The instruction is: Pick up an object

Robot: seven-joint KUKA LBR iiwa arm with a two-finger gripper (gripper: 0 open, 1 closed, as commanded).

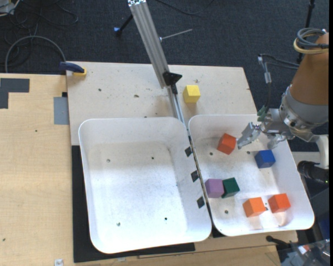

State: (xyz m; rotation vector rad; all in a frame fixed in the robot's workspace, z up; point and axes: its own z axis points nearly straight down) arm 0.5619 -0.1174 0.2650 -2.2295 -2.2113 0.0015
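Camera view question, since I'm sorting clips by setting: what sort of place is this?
Probably a robotics lab bench: two white bins side by side, small coloured blocks such as the blue one, a robot gripper above them, and cables on dark carpet.

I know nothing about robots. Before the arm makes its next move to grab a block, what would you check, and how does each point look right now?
1. Blocks in the right bin within reach: ok.
2. Gripper over that bin: ok, between the orange-red block and the blue block.
3. Block between its fingers: not ok, nothing there.
4. Room around the blue block: ok, it sits apart.
5. Purple block and green block: not ok, touching.
6. Gripper height: cannot tell.
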